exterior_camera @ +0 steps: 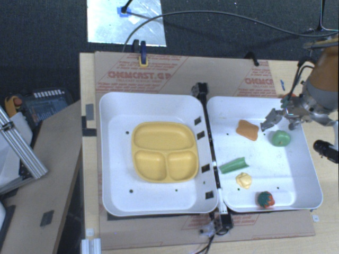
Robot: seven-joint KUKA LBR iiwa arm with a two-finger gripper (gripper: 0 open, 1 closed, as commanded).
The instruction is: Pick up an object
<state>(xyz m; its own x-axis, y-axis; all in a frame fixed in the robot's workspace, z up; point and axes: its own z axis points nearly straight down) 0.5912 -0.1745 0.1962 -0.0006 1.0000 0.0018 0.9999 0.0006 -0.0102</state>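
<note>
At the right of the frame, the gripper (280,119) hovers over the right bin (307,194), fingers spread, holding nothing. A green ball (280,138) lies just below it. Best lowered straight, straddling the ball before closing.

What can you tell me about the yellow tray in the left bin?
The yellow tray is a rounded-corner rectangle, plastic by its look, moulded into three compartments: one wide one along the far side and two smaller ones side by side nearer the camera. It lies flat and right side up near the middle of the left bin, nothing in its compartments, apart from the bin walls. Nothing but the bin floor touches it.
</note>
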